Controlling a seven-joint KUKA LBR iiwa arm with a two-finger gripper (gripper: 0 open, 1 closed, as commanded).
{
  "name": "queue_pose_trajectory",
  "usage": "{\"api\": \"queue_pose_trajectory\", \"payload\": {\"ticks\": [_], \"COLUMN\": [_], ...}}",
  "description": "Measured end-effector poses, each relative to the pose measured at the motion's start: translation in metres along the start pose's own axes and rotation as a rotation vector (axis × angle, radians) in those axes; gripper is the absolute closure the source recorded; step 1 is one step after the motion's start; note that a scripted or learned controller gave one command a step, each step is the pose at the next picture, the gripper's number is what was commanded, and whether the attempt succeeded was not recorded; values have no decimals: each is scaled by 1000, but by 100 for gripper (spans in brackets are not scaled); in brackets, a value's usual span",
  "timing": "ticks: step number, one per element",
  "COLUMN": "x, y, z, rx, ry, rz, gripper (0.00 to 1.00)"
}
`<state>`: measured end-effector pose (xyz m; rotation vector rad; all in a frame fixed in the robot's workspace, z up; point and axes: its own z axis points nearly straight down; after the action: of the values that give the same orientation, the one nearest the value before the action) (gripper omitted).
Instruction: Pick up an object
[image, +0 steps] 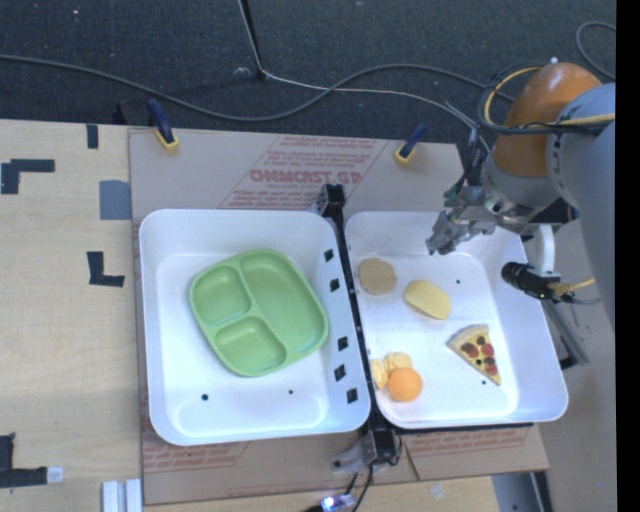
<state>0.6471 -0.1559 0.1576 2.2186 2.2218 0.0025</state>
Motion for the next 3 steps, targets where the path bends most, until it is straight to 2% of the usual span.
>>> {"api": "queue_pose_trajectory", "payload": {"ticks": [1, 2, 3], "x": [-4, -3, 45], "y": [-8, -8, -16], "z": [-56, -81, -87], "rx": [-1, 1, 4], "ry": [-1, 0, 1], "rz": [1, 0, -1], "gripper": [100, 100, 100]}}
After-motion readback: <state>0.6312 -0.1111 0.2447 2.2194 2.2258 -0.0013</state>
